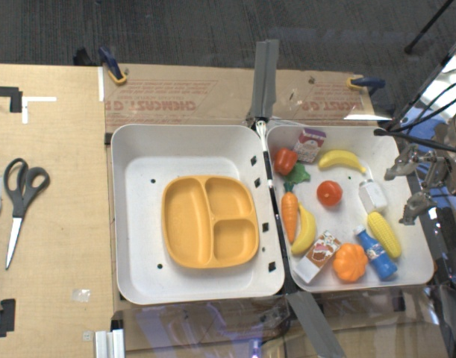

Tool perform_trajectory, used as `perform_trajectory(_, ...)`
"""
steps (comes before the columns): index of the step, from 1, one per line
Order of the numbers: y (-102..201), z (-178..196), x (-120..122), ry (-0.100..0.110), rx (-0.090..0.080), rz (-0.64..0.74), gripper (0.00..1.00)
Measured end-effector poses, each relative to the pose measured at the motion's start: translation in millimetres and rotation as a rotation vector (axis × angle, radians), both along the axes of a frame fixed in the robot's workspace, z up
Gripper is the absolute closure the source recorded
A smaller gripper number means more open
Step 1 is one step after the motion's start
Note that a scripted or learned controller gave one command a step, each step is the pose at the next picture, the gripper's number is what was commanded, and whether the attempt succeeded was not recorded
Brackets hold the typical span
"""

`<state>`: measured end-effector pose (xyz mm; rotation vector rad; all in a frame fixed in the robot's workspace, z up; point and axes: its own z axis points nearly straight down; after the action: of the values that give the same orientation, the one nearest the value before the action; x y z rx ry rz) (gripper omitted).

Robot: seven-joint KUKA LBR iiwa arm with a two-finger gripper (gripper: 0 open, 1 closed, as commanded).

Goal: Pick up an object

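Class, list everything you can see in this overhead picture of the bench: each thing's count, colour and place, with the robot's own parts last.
bins: 2, white, side by side on the bench
divided plate: 1, yellow-orange, left bin
bananas: 2, yellow, right bin
tomato: 1, red, right bin middle
carrot: 1, orange, right bin's left side
red pepper: 1, red, right bin top left
corn cob: 1, yellow, right bin's right side
pumpkin: 1, orange, right bin bottom
cartons: 2, white, right bin
blue bottle: 1, blue, right bin bottom right
scissors: 1, black-handled, bench far left
gripper: 1, grey, right bin's right edge
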<state>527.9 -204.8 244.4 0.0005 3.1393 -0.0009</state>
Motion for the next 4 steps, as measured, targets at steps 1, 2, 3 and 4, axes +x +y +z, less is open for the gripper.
perform_trajectory(1, 28.3, -120.0, -48.7, 0.001, 0.000, 0.104, 0.00)
perform_trajectory(2, -3.3, -151.7, -44.4, 0.000, 0.000, -0.005, 0.00)
perform_trajectory(3, -1.4, -141.7, -41.8, -0.004, -0.001, 0.002, 1.00)
perform_trajectory(4, -1.1, -141.7, -41.8, -0.004, -0.001, 0.001, 0.00)
